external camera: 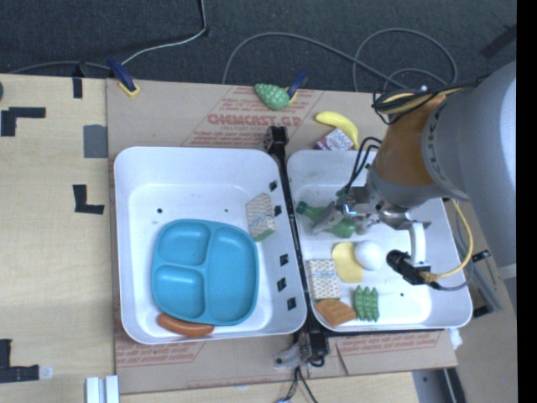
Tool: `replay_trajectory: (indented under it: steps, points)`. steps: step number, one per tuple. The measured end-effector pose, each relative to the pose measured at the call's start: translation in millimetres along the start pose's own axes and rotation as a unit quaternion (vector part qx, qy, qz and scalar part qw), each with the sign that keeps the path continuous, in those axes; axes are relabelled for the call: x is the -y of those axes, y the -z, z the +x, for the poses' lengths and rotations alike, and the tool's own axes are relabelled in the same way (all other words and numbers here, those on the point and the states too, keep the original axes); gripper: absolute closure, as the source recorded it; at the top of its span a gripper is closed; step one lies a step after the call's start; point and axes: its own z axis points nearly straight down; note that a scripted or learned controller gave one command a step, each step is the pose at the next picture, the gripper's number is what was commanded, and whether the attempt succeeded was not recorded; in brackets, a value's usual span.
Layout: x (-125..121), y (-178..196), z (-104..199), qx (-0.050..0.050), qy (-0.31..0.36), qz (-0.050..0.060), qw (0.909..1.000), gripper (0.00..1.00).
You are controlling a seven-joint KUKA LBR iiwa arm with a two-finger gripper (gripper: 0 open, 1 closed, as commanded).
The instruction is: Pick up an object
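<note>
My gripper (346, 215) is down in the right bin (436, 309), near its left wall, with the grey arm and its orange band (407, 145) above it. A dark green object (312, 212) lies right at the gripper's tip; whether it is held cannot be seen. Just below lie a yellow piece (346, 260) and a white egg (367, 253). A patterned packet (323, 277), a green ridged piece (366, 302) and a brown piece (336, 312) lie toward the front of that bin.
The left bin (134, 175) holds a blue divided plate (205, 271), an orange sausage (185, 326) and a small patterned box (262, 217). Behind the bins lie a banana (338, 125), a green toy (273, 96) and a small packet (336, 142). Cables run across the back.
</note>
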Motion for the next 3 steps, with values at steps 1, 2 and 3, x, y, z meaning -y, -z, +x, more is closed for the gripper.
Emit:
replay_trajectory:
  steps: [1, 2, 3]
  points:
    - [-30.3, 0.1, -4.4, 0.0, 0.001, -0.002, 1.0, 0.0]
    - [-4.7, 0.3, 9.5, 0.001, 0.0, -0.002, 1.0, 0.0]
    - [-4.9, 10.0, 9.2, 0.001, 0.0, -0.002, 1.0, 1.0]
